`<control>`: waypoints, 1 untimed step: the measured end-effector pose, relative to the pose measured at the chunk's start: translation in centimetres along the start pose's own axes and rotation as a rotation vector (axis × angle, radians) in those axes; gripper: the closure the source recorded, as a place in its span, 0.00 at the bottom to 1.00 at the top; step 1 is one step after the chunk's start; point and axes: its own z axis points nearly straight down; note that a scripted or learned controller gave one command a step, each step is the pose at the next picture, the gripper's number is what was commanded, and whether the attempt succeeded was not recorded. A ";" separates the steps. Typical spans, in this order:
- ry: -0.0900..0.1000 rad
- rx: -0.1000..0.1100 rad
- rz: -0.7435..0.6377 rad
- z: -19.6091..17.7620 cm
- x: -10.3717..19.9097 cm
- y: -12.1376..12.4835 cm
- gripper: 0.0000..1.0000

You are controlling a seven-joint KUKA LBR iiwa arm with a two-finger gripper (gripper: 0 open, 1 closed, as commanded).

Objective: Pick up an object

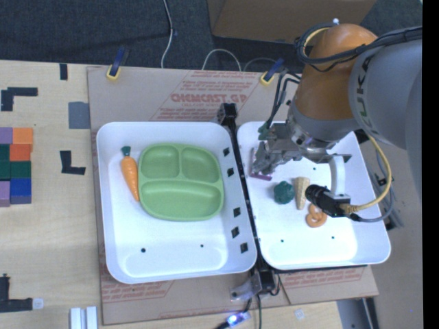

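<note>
- The left shallow white bin [116, 245] holds a light green plastic divided plate [182, 182] with three compartments, and an orange toy carrot with a green top [129, 174] lying just beside the plate's left edge.
- The right shallow white bin [322, 252] holds a dark teal lumpy toy [284, 192], a tan cone-shaped toy [301, 190] just right of it, a small orange pretzel-like piece [315, 217] and a small purple piece [260, 175] near the bin's left wall.
- The grey arm with the orange band [336, 60] reaches in from the right, its two-finger gripper [264, 157] low over the right bin's left part, directly above the purple piece.
- How the gripper stands, and whether it holds anything, cannot be told.
</note>
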 end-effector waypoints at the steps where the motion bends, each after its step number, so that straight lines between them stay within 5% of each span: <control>1: 0.000 0.001 -0.001 1.5 6.0 -0.2 1.00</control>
